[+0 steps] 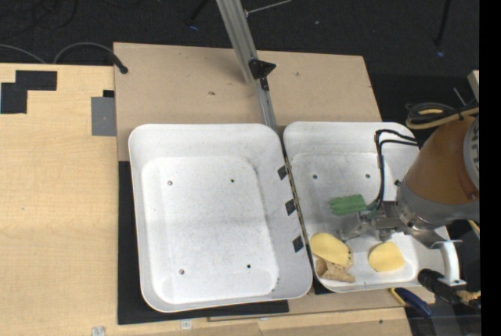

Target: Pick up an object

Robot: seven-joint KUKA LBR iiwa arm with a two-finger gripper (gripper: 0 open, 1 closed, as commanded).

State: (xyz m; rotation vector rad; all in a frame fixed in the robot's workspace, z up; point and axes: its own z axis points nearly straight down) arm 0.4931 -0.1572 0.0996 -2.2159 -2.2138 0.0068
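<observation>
The right bin [329, 150] holds a green oblong object [346, 204] near its middle, a yellow rounded object [330, 247] at the front left, a tan crumpled piece [338, 272] just below that, and a second yellow object [387, 257] at the front right. My gripper [362, 225] reaches in from the right, low in the bin, just below the green object and between the two yellow ones. The orange band of the arm [442, 166] stands above the bin's right side and hides that corner.
The left bin [207, 213] sits beside the right one, split from it by a ridge with black clips [288, 205]. A metal rail [235, 21] slants up from the bins' far edge. Black cables [387, 140] loop over the right bin's far corner.
</observation>
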